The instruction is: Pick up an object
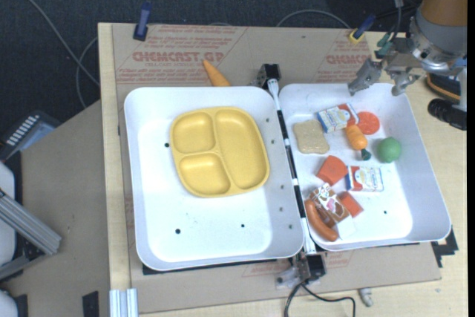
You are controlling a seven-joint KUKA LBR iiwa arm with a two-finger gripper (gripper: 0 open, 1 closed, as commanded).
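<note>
Claw (380, 84) spread apart, gripping nothing | milk carton (335, 118) below-left of it, apart

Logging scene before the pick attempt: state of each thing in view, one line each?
gripper: open, holding nothing, above right bin's far edge
yellow tray: upright, in left bin
bread slice: flat, in right bin
green ball: resting in right bin
carrot: lying in right bin
orange piece: outside the bins, on the board

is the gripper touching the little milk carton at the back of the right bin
Apart. The camera view shows the gripper hovering over the bin's back rim, with bare white bin floor between its open fingertips and the milk carton.
</note>
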